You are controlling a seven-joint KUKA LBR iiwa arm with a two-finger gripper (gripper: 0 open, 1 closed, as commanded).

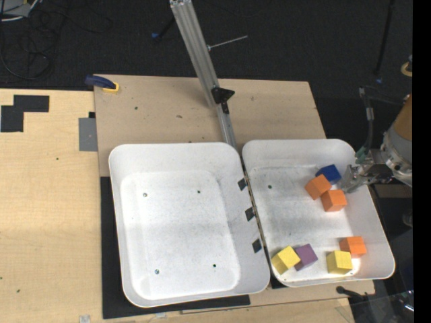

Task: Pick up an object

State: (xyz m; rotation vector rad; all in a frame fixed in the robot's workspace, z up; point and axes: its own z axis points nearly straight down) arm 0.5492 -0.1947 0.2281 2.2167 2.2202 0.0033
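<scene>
White bins sit side by side on the worktop [202,106]; left bin [135,180]; right bin [296,157] holds all the blocks. Blue cube [329,173] at upper right, touching an orange cube [316,186] on its lower left; second orange cube [334,200] just below, touching the first. Along the near edge: yellow cube [285,258] touching a purple cube [306,254]; further right another yellow cube [339,262] with a third orange cube [354,246] just behind it. Gripper [355,174] at the right rim of the right bin, just beside the blue cube; fingers too small and dark to read, cannot tell how far open or whether anything is held.
</scene>
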